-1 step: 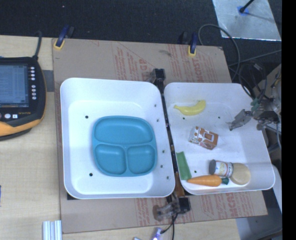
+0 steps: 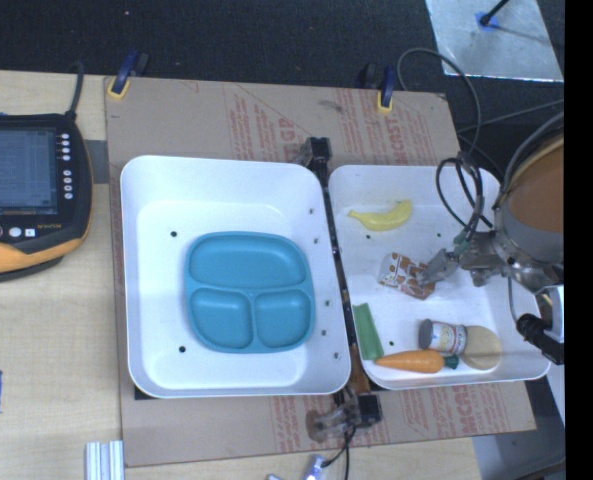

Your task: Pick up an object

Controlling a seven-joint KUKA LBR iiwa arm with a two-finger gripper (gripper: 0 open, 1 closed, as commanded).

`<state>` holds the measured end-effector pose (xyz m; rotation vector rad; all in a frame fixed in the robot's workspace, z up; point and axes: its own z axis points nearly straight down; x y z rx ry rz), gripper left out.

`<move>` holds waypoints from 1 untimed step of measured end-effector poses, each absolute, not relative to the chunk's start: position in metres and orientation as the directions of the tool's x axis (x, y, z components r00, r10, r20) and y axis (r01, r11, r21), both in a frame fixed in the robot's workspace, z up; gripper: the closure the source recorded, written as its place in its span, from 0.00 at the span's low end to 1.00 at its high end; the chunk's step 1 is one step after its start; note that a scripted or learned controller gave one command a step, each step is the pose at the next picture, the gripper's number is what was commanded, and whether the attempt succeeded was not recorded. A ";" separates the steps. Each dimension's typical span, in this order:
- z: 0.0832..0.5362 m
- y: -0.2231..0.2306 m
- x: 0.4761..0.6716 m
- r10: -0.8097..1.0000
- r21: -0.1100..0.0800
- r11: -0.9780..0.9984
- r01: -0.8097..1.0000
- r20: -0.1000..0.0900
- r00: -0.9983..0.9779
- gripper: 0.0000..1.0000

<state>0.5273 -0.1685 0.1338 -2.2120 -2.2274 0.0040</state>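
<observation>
Five items crowd the right bin point(image 2: 431, 181); gripper point(image 2: 446, 265) hangs beside the packet point(image 2: 408, 275), spread impossible to tell. Packet looks light, crinkly — pinch its middle.

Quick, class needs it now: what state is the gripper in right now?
Gripper: over the right bin, beside the snack packet; open or shut cannot be told.
</observation>
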 end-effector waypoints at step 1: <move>0.108 -0.156 0.543 1.000 0.006 0.006 1.000 -0.002 -0.006 0.00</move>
